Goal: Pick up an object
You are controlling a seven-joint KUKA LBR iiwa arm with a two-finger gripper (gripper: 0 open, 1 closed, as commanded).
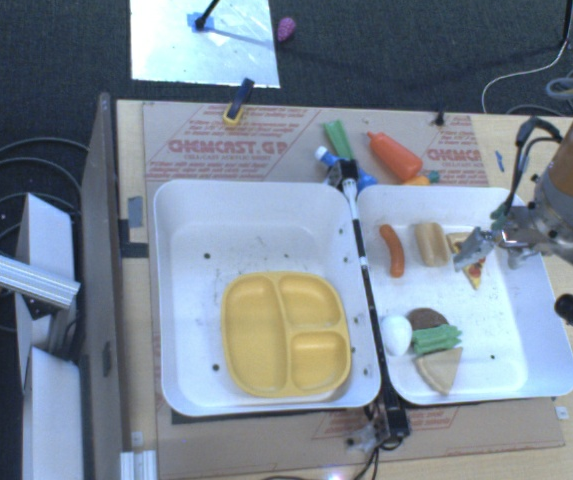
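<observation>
Hovering at the right bin's far right edge, the gripper (478,250) sits over a pizza slice (473,268); whether it is spread or pinching, I cannot tell.
Sausage (394,249) and bun (430,243) lie beside it; the left bin (196,218) carries a yellow tray (286,333).

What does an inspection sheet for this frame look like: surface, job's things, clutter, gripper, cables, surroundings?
Surface: bench bearing the left bin and right bin.
Job's things: sausage, bread roll, pizza slice, egg, green piece and wedge in the right bin; yellow divided tray in the left.
Clutter: carrot and green item behind the bins.
Gripper: gripper over the pizza slice; finger state unclear.
Cables: white cable upper right; black loops at left.
Surroundings: dark carpet, shiny sheet.
</observation>
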